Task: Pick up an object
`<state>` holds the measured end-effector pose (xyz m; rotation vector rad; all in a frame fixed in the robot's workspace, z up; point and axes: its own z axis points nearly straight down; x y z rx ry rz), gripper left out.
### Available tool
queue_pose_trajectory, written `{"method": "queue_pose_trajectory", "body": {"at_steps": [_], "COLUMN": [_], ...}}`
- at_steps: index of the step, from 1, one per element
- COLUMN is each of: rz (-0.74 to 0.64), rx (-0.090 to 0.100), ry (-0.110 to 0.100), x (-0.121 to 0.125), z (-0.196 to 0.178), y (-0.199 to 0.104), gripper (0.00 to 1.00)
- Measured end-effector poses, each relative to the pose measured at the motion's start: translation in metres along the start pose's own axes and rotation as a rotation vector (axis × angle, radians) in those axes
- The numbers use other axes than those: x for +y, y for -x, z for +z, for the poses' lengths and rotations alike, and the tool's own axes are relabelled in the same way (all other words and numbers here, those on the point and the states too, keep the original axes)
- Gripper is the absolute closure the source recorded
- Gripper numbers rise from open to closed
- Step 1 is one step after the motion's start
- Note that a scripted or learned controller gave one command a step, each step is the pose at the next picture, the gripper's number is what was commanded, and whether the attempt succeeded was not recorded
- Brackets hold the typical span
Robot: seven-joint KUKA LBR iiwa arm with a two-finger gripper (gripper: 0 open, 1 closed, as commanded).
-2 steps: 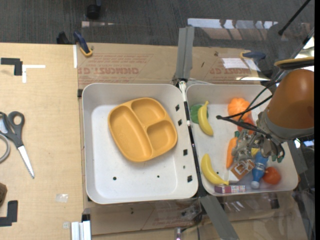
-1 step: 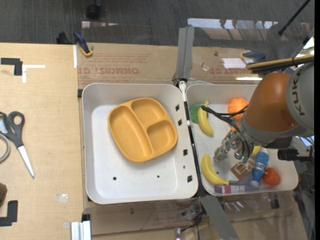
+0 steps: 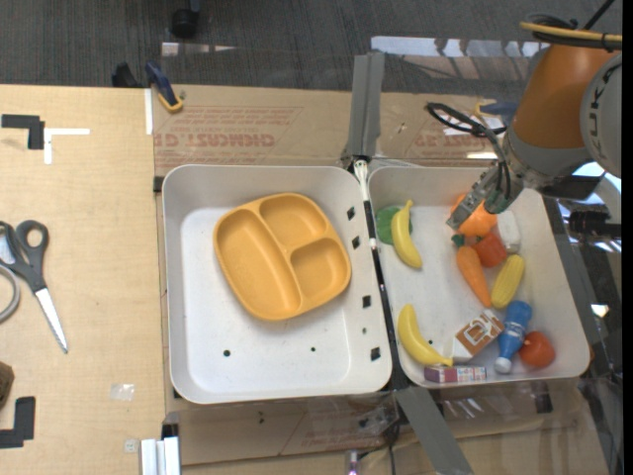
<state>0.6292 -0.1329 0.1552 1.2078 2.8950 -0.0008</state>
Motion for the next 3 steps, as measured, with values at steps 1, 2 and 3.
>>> {"method": "queue_pose_trajectory", "body": {"at_steps": [1,2,3], "rz": [0.201,0.159,0.227], "rx": [0.002,0.005,0.003], "ry": [-0.002,-0.003,-0.002], "x": [0.046,-0.023,0.036], "z": [-0.099,0.044,-0.067], "y": [-0.057,-0.061,-0.084], "gripper": [1.0,1.0,1.0]}}
